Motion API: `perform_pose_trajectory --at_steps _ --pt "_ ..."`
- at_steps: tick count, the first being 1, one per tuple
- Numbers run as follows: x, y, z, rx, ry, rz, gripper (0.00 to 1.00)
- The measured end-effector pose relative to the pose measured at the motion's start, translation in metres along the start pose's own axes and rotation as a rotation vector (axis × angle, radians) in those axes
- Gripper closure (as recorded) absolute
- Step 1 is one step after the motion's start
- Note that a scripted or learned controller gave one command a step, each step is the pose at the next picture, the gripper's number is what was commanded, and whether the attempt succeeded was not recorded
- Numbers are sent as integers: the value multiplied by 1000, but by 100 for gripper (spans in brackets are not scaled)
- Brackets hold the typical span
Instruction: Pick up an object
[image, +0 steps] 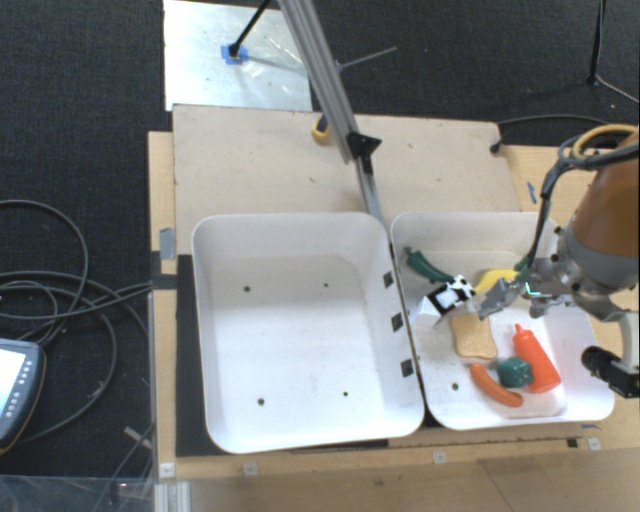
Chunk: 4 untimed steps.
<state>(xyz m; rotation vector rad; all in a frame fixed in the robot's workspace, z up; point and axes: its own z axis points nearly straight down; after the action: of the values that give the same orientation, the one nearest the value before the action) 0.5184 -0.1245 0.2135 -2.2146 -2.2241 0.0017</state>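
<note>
The pincer (497, 297) hangs over the right bin (590, 400), above a tan bread slice (473, 338) and beside a yellow piece (493, 278); whether it is spread or pinching cannot be told. Nearby lie a black-and-white toy (450, 295), green item (426, 266), orange bottle (537, 358) and sausage (495, 386).

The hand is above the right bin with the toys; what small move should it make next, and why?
Probably a short descent. The hand hangs over the right bin, near the yellow toy and the bread slice, with nothing seen between its fingers. The toys lie close together, so it should go straight down onto one of them.
</note>
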Motion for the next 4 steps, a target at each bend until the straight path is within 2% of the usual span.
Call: perform_pose_trajectory --at_steps 1,3,4 --pt "0 1 -2 -4 -1 2 0" --pt "4 -4 83 1 0 4 0" --pt "2 -3 123 -7 -4 4 0"
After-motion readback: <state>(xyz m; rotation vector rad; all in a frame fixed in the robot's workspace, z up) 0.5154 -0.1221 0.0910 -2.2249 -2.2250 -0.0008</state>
